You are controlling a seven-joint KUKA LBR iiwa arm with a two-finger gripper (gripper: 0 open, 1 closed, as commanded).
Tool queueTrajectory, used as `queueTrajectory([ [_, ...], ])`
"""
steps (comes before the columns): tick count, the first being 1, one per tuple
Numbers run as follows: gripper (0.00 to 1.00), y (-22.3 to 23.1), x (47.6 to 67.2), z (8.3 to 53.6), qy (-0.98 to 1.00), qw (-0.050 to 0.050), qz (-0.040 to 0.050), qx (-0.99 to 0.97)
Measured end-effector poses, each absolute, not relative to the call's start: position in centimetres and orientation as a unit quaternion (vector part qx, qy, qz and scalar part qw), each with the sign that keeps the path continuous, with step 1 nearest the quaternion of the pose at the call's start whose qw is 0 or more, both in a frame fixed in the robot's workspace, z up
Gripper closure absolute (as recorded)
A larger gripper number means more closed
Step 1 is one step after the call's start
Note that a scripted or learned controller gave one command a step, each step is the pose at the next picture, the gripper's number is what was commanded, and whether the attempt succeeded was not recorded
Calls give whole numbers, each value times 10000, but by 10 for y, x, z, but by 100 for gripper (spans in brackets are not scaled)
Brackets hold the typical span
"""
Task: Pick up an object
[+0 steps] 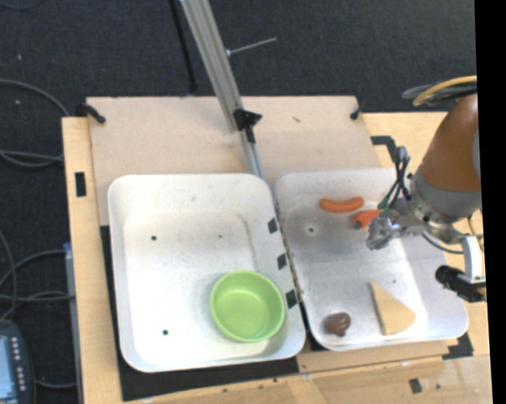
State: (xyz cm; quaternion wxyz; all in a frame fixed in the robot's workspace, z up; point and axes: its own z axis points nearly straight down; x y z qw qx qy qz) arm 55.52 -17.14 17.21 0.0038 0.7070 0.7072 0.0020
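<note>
- Nearest us, in the right bin [443,327], we saw a tan wedge [392,310] and a brown lump [338,323] close to the near rim; the green bowl [247,304] sat in the left bin [154,243].
- Farther back, the jaws [380,233] hung over the right bin's right part, by a small orange piece [367,218]; we could not tell whether they were spread or pressed together.
- Just beyond lay an orange sausage [342,205], with bare floor to its left.
- We judged the risk a glancing descent, nudging either orange item toward the far wall.
</note>
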Motion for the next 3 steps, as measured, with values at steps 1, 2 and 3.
queueTrajectory([
  [1, 100, -166, 558, 235, 7086, 42, 26, 7056],
  [2, 100, -167, 560, 290, 7087, 38, 21, 7055],
  [3, 100, -110, 559, 273, 7095, 4, 4, 7047],
])
